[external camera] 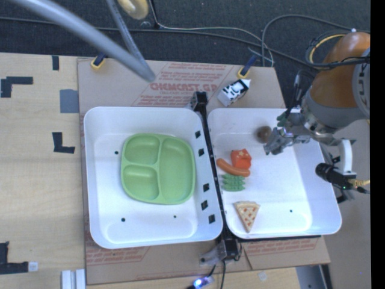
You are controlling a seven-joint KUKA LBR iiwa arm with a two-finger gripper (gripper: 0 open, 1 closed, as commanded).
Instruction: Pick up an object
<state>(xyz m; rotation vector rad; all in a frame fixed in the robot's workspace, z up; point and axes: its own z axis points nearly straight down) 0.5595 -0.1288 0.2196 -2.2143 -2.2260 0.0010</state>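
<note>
Brown ball (263, 133) beside tool (275, 144)

Grey arm (337, 110), orange band, black cables

Bright even overhead light, white bins (102, 161) glaring almost to washout, soft faint shadows under the green tray (159, 167), grey pole (72, 23) across the top left smeared and out of focus, arm (337, 83) slightly soft, fine grain throughout
</note>
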